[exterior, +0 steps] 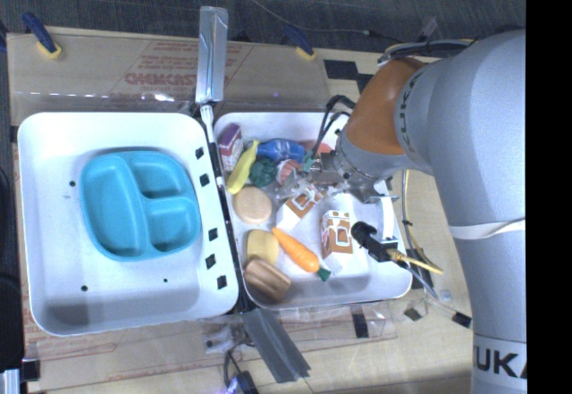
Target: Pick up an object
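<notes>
Step in hand, as judged: the approach. The tool (308,171) hangs low over the right bin (393,285), above the small cartons at its centre; whether it is spread or pinching cannot be told. No object is visibly held.

Next move calls for settling on 1 free-standing item and closing squarely.

Count, right bin: 1 carrot (299,250) at 6 o'clock, 1 banana (241,165) at 10 o'clock, 1 upright carton (337,234) at 4 o'clock. Left bin (36,205): 1 blue tray (141,202), central.
</notes>
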